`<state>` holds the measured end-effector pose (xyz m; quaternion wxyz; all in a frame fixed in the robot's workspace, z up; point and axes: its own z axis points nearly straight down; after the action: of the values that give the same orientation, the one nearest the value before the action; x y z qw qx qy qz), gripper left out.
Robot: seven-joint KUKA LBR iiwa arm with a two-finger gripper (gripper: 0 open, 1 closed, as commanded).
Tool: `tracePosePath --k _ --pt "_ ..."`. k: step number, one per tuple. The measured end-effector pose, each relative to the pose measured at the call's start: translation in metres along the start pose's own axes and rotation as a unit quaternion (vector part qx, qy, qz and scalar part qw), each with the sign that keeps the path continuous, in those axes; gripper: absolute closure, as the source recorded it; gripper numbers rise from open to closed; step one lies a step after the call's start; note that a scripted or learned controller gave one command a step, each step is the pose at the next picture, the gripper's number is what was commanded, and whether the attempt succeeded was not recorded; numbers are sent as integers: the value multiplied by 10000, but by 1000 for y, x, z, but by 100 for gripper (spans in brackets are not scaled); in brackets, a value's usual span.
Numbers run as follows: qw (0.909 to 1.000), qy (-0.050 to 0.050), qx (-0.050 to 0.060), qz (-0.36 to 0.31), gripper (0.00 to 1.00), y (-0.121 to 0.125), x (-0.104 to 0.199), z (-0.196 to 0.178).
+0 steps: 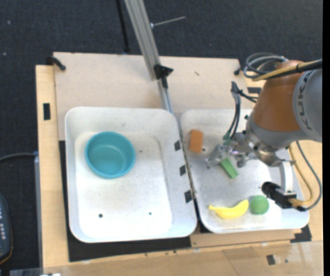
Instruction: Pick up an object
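Seen from above at a slant: a tabletop (113, 79) of pale wood with two shallow white bins side by side. In the left bin (153, 211), a teal bowl (110, 154), upright, toward the upper left corner, well apart from everything else. In the right bin (211, 125), four small things. Near the upper left of it, close to the dividing wall, an orange block (196, 141). Near the middle, a green stick-shaped piece (229, 168), lying tilted. Along the lower edge, a yellow banana (229, 210), and just beside its right end a green round fruit (259, 204), touching or almost touching it.

Reaching in from the right, the grey arm (280, 114) with its orange band, bent down over the right bin. The hand (226, 156) low over the middle of this bin, directly above the upper end of the green stick-shaped piece, with the metal fingers (214, 158) spread to either side of it. Fingers fairly wide, not closed on anything; contact with the green piece impossible to tell. Orange block just to the left of the hand, apart from it.
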<state>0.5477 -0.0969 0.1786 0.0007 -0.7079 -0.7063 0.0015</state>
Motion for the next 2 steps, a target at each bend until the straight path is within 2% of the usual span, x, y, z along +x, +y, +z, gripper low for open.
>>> tracePosePath --k 1,2 --pt "10000 0 5 -1 0 1 0 43" --pt "10000 4 -38 25 100 3 -1 29"
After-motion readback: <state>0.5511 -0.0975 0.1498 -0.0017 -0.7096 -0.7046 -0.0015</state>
